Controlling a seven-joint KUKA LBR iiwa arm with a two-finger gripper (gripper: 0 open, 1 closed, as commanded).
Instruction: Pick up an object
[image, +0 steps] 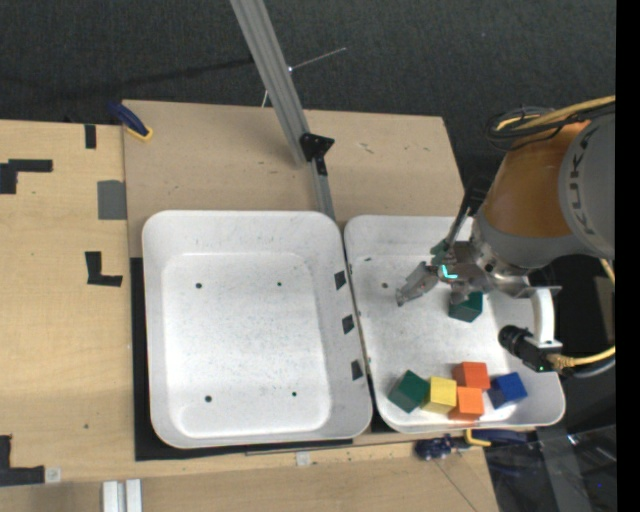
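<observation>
We see the tool (440, 283) over the right bin (385, 240), its fingers spread open: one metal finger (412, 290) slants out to the left, the other sits right against a small dark teal block (465, 308). Nothing lies clamped between them. At the near edge of that bin a cluster of cubes rests together: green (407, 390), yellow (441, 393), two orange (470, 388) and blue (508, 389). The left bin (160, 240) is smooth speckled white plastic on the plywood worktop (200, 150).

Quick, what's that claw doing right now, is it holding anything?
Claw: open, fingers spread, holding nothing; a dark green block sits just beside it.
</observation>
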